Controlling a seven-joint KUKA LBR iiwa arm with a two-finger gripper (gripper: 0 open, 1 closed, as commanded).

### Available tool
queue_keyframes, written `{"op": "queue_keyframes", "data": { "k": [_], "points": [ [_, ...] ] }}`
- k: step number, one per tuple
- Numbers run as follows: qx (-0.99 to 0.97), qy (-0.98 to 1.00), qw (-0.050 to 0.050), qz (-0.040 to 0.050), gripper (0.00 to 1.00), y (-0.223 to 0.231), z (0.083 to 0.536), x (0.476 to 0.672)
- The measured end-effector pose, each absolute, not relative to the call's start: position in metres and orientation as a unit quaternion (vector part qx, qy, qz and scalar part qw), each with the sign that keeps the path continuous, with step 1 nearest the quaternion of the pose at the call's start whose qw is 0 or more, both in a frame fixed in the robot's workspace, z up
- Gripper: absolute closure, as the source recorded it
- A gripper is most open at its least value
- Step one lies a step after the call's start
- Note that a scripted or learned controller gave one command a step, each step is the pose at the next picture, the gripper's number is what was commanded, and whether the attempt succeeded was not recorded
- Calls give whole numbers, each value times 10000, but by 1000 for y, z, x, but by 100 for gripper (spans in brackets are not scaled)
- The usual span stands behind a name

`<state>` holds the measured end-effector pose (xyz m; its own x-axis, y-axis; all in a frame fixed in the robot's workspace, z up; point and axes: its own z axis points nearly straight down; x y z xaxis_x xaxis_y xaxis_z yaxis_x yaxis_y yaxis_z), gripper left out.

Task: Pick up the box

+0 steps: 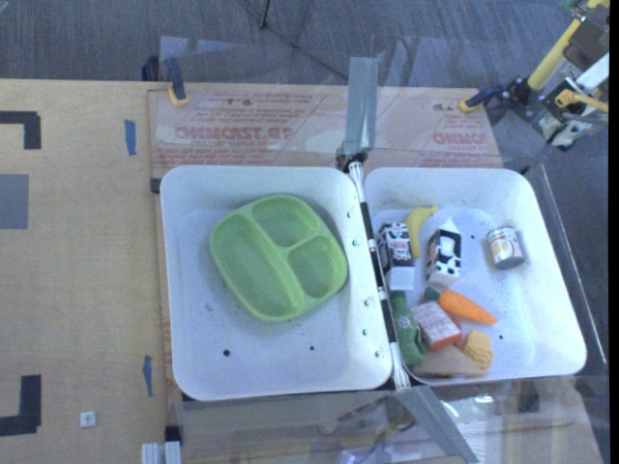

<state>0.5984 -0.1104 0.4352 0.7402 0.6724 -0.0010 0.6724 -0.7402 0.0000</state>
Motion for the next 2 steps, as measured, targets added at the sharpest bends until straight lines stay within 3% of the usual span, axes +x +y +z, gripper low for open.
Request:
{"op": "queue_keyframes", "data": {
  "k": [1, 2],
  "points": [
    [9520, 3062, -8, -14, 100, -118, 311, 518],
    [9713, 2380, -14, -17, 100, -159, 236, 540]
  ]
}}
